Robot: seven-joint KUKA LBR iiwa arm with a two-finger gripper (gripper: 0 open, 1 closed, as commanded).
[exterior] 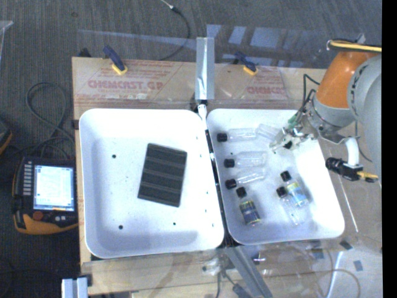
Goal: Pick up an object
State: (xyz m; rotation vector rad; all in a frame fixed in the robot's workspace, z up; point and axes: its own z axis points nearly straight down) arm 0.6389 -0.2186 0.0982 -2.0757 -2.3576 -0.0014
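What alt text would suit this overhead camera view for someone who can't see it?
A robot arm reaches from the right over a white bin of small clear bottles. The left bin holds a dark ridged pad.

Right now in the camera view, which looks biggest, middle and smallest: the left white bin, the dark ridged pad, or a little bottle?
1. Left white bin, biggest.
2. Dark ridged pad lying in it.
3. Dark-label bottle in the right bin, smallest.
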